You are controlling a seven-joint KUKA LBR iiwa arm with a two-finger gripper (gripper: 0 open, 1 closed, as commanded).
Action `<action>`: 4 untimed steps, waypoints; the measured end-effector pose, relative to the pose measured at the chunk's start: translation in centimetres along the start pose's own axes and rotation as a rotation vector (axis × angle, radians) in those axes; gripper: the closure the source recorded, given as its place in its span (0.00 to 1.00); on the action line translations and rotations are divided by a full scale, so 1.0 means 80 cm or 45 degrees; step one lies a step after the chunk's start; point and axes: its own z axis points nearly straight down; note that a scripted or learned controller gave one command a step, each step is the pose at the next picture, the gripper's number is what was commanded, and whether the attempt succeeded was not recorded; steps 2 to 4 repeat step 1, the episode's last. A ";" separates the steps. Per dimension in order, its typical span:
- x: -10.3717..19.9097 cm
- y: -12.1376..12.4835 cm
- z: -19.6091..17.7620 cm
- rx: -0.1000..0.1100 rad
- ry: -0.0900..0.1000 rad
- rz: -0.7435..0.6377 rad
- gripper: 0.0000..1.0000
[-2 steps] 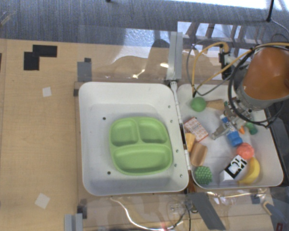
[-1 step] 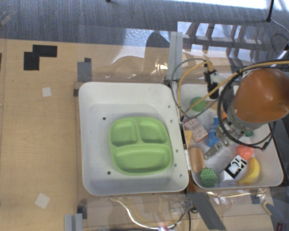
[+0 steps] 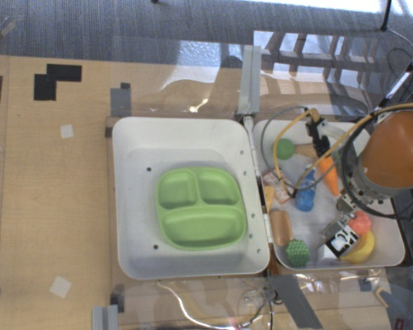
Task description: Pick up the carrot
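Plainly tapered orange carrot (image 3: 328, 172)

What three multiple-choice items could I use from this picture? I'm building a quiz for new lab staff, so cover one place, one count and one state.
1. Where does the carrot lie?
A. In the right bin
B. On the green tray
C. On the bare bench

2. How many compartments does the green tray have?
A. Two
B. Three
C. Five

3. How does the green tray sit?
A. Flipped upside down
B. Leaning on the bin wall
C. Flat, open side up, in the left bin

Answers:
1. A: the orange carrot lies in the right bin, near the blue item and under the arm's cables.
2. B: two small compartments at the top and one wide compartment below.
3. C: its hollows face the camera and it rests level on the bin floor.
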 end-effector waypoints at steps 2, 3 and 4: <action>0.083 -0.089 -0.008 0.001 -0.003 0.371 0.00; 0.083 -0.089 -0.008 0.001 -0.003 0.371 0.00; 0.083 -0.089 -0.008 0.001 -0.003 0.371 0.00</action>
